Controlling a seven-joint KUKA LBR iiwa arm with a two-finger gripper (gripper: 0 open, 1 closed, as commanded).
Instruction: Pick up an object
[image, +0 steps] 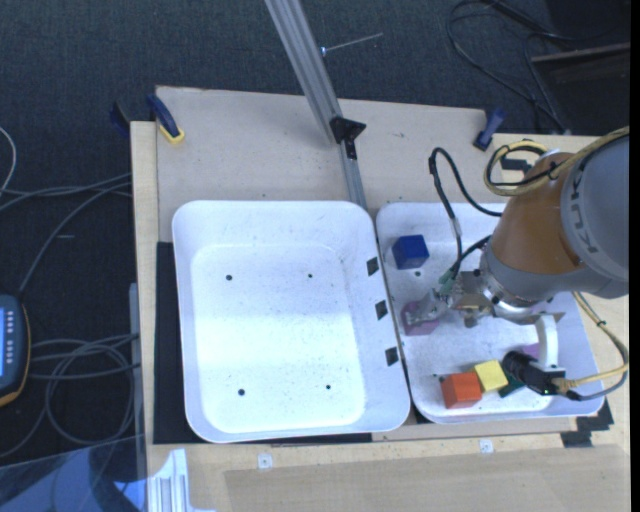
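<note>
Purple object (421, 318) lies in the right bin (570, 345) near its left wall, just under the hand (441, 297); whether the hand grips it I cannot tell. Blue cube (409, 250) sits nearby above. Orange block (461, 389) and yellow block (490, 375) touch near the front rim. Left bin (200, 400) offers open room.

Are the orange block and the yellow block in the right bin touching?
Touching. The camera view shows the orange block and yellow block butted together with no bin floor between them.
</note>
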